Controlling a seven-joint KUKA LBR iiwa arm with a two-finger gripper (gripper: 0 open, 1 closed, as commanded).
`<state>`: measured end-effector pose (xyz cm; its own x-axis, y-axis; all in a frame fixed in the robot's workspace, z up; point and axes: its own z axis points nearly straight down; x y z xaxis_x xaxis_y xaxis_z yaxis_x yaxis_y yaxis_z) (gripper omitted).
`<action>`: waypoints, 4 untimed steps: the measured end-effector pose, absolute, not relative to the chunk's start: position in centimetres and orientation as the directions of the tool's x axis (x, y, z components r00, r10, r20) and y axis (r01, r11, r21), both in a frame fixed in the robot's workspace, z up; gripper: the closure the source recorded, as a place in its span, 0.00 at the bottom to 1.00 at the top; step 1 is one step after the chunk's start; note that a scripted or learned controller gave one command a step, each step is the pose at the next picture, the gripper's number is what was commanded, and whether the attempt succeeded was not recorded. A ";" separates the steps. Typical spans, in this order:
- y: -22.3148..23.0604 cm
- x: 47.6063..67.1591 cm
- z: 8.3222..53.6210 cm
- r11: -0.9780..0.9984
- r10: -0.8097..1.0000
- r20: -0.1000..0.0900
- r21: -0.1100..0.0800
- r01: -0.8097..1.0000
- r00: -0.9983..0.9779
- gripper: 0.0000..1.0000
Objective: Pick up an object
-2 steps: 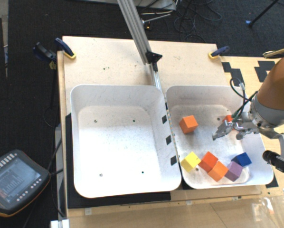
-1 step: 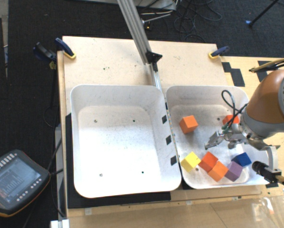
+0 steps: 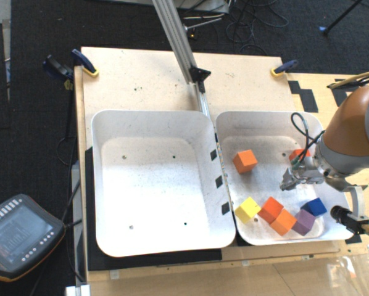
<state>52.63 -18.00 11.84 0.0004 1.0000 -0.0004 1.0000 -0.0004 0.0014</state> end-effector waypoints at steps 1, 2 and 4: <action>-17.8 53.2 16.2 0.003 1.000 -0.002 0.006 1.000 -0.003 1.00; -17.8 53.4 20.5 0.003 1.000 -0.002 0.006 1.000 -0.003 1.00; -7.1 53.1 20.2 0.008 1.000 0.003 0.000 1.000 -0.008 1.00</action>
